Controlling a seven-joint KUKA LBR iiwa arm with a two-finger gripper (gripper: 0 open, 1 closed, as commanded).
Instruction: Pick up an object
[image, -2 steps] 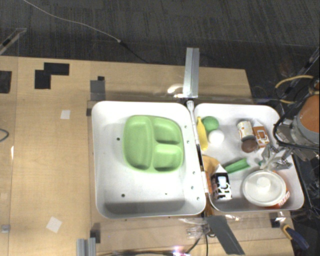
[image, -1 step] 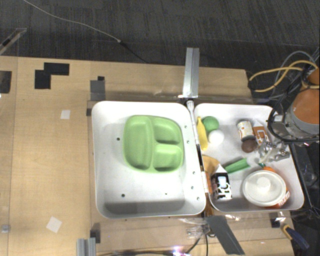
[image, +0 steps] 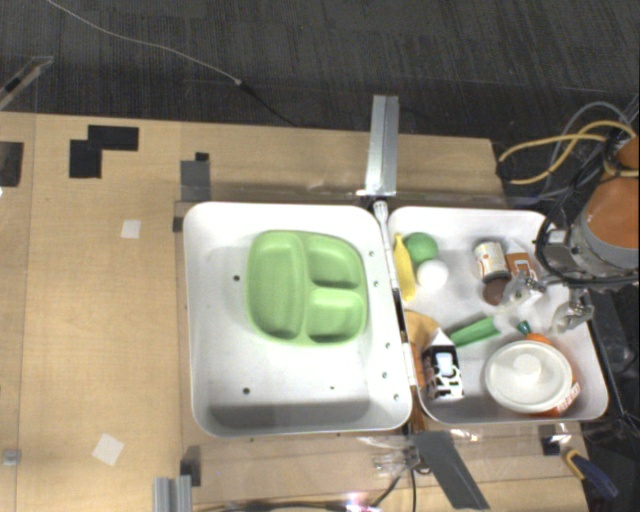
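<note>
On the right side of the bench, the grey robot arm (image: 610, 225) reaches over the right white bin (image: 455, 222). Its gripper (image: 545, 300) hangs low near the bin's right wall. I cannot tell if the jaws are open or closed, and nothing shows between them.

The right bin holds many small things. A small silver can (image: 489, 260) lies near the top. A green ball (image: 421, 246) touches a white ball (image: 432, 274). A long green marker-like stick (image: 472, 329) lies in the middle. A round white bowl with an orange rim (image: 528, 377) sits at the bottom right. A small black and white box (image: 443, 371) stands at the bottom left.

The left white bin (image: 215, 380) holds a green plastic tray with three sections (image: 305, 287).
</note>
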